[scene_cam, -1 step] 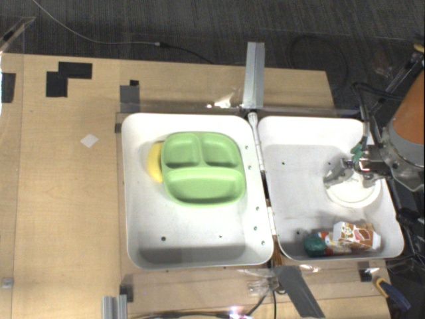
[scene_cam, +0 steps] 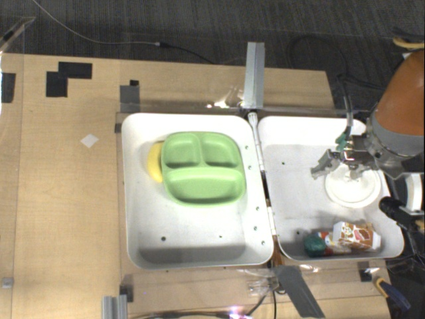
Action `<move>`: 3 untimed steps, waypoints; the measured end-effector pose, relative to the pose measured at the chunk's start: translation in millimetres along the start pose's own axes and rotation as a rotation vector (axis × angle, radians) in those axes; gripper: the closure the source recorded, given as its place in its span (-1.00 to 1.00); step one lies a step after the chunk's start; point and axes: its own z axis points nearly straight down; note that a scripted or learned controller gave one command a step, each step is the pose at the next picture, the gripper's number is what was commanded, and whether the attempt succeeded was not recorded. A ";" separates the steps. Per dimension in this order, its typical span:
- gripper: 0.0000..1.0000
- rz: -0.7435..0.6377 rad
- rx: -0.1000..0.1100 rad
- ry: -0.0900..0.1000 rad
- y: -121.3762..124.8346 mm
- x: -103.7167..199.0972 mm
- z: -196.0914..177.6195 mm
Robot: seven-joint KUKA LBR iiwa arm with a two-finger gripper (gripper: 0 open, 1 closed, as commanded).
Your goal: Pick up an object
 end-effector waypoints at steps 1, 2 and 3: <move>-1.00 -0.020 0.002 0.000 -0.3 15.0 80.4; -1.00 -0.086 -0.009 0.000 -17.4 11.9 151.0; -1.00 -0.105 -0.011 -0.003 -18.8 13.1 151.0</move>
